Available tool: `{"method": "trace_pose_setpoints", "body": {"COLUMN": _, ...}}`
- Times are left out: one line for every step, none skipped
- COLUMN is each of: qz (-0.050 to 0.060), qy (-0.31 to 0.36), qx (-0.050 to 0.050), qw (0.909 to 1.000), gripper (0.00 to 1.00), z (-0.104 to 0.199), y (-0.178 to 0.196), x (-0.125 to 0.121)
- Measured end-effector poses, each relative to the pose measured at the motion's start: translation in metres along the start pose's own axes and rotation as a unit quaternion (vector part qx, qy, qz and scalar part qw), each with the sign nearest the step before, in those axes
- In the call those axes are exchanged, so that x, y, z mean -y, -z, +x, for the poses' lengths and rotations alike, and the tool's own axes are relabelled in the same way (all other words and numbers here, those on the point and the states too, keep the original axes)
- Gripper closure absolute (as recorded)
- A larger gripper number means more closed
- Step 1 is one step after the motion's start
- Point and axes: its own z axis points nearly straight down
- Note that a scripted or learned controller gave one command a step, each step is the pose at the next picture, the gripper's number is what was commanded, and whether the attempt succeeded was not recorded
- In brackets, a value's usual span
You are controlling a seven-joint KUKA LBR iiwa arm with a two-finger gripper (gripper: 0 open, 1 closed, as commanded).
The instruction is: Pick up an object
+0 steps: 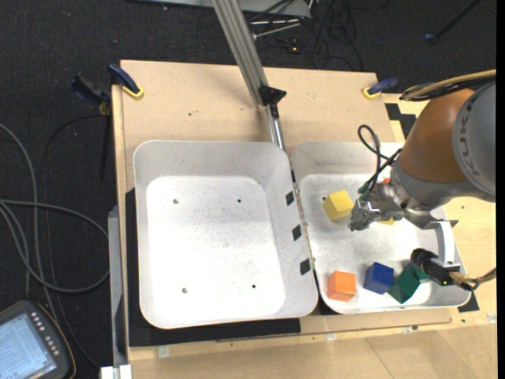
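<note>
Yellow block [339, 204]: lodged in the right bin [335, 302], just left of the gripper [364, 215]. Jaws' state cannot be told. Judged light and rigid; flat opposite faces are recommended for grasping.

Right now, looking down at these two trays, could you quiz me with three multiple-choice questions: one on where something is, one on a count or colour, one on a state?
1. Which white bin holds the blocks?
A. left bin
B. right bin
C. both

2. How many coloured blocks show?
A. two
B. four
C. six

3. What is the gripper doing to the yellow block?
A. lifting it high
B. standing beside it in the bin
C. dropping it in the left bin

Answers: 1 B, all blocks lie on the arm's side. 2 B, yellow, orange block, blue block and green block. 3 B, the block rests on the bin floor beside the gripper.
</note>
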Motion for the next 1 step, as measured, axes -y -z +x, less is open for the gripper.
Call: {"method": "trace_pose_setpoints", "body": {"qz": -0.002, "qy": 0.0, "qx": 0.001, "qw": 1.0, "gripper": 1.0, "z": -0.0053, "y": 0.0626, "x": -0.0022}}
